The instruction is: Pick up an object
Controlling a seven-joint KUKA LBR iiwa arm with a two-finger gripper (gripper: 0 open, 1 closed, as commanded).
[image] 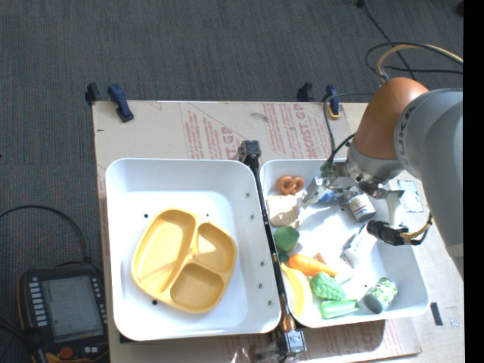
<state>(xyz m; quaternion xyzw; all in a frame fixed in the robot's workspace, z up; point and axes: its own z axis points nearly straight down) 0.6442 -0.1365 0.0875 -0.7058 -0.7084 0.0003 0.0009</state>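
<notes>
While my wrist hangs low over the right bin (412, 297), my gripper (342, 191) sits near its far wall, and I cannot tell how it stands because the wrist housing hides the tips. At 9 o'clock from it lies a pretzel (290, 184), with a pale beige lump (283, 212) just below that. Toward 7 o'clock, the green pepper (286, 238), carrot (310, 264) and broccoli (326, 286) crowd the near-left corner, probably tumbled there at random. At 5 o'clock rests a green-patterned can (380, 293), lying on its side. Any 1 would serve as the object; the pretzel looks nearest, small, brown and knotted. Farther left, the left bin (121, 180) carries a yellow divided tray (184, 259) with 3 compartments.
</notes>
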